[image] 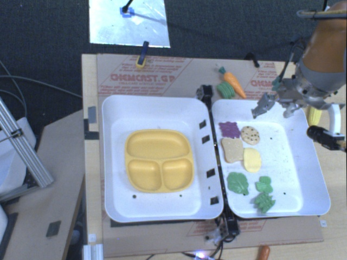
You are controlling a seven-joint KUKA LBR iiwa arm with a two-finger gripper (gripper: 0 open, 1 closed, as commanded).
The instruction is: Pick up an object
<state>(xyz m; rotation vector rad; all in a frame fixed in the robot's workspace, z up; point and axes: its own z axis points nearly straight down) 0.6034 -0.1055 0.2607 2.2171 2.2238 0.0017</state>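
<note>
Where the brown protective sheet (pixel 162 75) under the bins shows, we read red "CHEMCAST GP" print, partly covered by the left white bin (pixel 114 145) holding the yellow three-compartment plastic tray (pixel 159 160). We see the two-finger metal gripper (pixel 275 104) over the right white bin's (pixel 303 167) far rim, fingers spread, pinching nothing. Candidate picks, the round chocolate-chip toy cookie (pixel 250 135) and purple toy piece (pixel 229 129), lie near it; the arm's upper part is cut off.

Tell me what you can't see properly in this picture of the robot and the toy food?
- Gripper, camera view: blurred and small, so whether it is open or shut cannot be told.
- Arm: cut off by the right and top edges.
- Orange thing: cut off by the bottom edge; unclear what it is.
- Carrot: its green end is too small to make out.
- Cookie: its dark spots are too small to tell apart.
</note>
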